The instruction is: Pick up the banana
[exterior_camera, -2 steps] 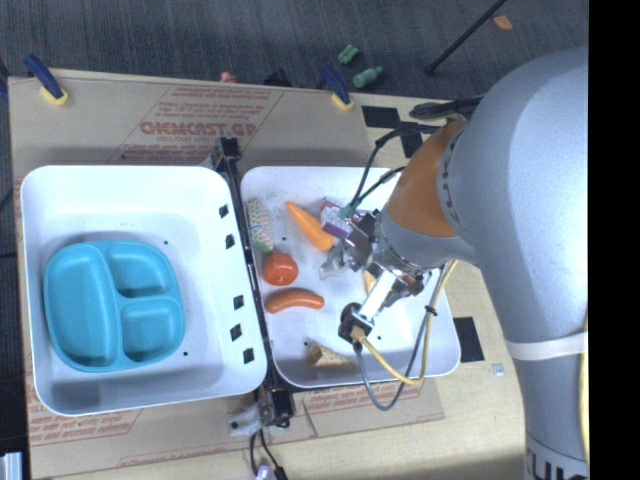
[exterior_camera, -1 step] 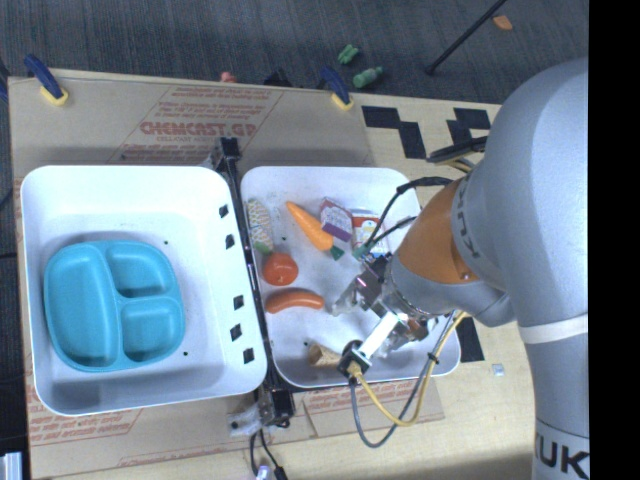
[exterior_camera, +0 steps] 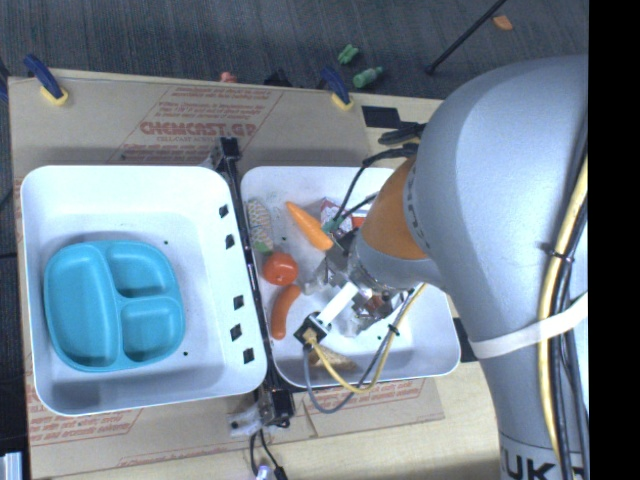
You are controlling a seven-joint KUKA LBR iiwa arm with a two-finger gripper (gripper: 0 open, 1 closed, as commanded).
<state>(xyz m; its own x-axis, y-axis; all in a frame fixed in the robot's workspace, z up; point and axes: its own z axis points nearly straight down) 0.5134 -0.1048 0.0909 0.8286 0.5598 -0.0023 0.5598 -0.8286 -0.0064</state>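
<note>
Jaws low in the right-hand bin, beside carrot and tomato; whether released or clenched cannot be told. Banana lies near the bin's front wall.

Divided tray in left bin; carrot in right bin

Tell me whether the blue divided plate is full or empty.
Empty: all three compartments of the blue divided plate show bare blue, with nothing lying in them.

Right bin crowded, carrot, tomato, arm overhead, left bin roomier
</note>
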